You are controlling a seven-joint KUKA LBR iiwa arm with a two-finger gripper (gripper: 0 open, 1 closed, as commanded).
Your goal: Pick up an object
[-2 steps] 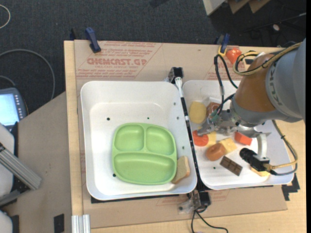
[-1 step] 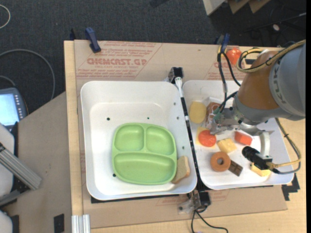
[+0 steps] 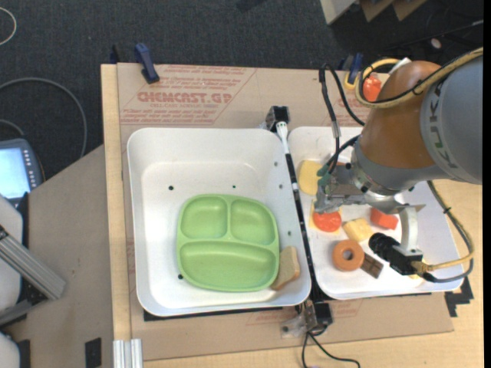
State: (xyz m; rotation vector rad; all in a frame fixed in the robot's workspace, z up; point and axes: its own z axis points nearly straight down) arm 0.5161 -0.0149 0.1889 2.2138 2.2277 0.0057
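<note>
Red round object (image 3: 328, 221) lies in the right bin (image 3: 360, 286), just up-left of the orange ring (image 3: 348, 256), close to it with a thin gap showing. Gripper (image 3: 328, 199) hangs directly over the red round object, further up from the ring. Its tip is at the object's top, and contact is unclear. Cannot tell if the gripper is spread or pressed together, since the wrist body covers it from this angle, and cannot tell if it grips anything.

The rest, all placed off the ring:
- Pale yellow block (image 3: 357, 230) is just above the ring, a bit right, lying flat.
- Red-orange chunk (image 3: 383, 219) is up-right of the ring, partly under the wrist.
- Small brown block (image 3: 372, 266) is at the ring's lower right, touching or nearly so.
- Pale yellow round piece (image 3: 308, 176) is well up-left of the ring, beyond the red round object, by the right bin's left wall.
- Tan spongy piece (image 3: 289, 267) is left of the ring in the left bin (image 3: 153, 175), tilted against the near corner of the green plate (image 3: 226, 244).
- Green plate is further left of the ring, flat on the bin floor, with three compartments.
- Arm (image 3: 399, 129) comes in from up-right of the ring, its orange band over the right bin.
</note>
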